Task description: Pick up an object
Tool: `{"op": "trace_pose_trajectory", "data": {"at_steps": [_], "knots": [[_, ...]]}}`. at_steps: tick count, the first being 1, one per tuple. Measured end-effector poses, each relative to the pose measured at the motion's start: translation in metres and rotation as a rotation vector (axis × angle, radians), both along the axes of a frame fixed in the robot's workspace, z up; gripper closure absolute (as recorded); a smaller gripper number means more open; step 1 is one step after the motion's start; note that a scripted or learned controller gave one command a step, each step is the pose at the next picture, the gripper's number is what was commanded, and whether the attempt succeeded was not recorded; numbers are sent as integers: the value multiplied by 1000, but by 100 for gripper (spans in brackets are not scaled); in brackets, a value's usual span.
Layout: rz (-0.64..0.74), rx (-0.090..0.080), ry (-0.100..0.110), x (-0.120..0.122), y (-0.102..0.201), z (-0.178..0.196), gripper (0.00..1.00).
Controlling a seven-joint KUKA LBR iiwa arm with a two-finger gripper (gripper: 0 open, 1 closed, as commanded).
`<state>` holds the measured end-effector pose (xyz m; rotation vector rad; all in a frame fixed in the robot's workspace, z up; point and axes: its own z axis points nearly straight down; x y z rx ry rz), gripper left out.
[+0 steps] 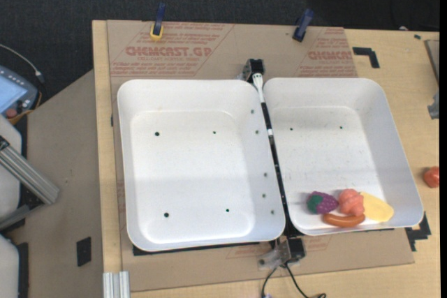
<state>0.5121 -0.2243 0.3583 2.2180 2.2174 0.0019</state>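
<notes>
The small purple knobbly plastic toy (323, 202), leftmost of those crowded at the right shallow white bin's (335, 98) near edge, seems the easiest straight-down pick, though I cannot tell the hand's state.

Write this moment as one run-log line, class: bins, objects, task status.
right bin: purple toy, pink toy, yellow piece, orange sausage clustered near corner | pick: not yet done
</notes>
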Motion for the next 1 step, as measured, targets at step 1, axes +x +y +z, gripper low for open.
{"op": "trace_pose_trajectory", "data": {"at_steps": [1], "knots": [[0, -3, -4, 1, 0, 10, 100]]}}
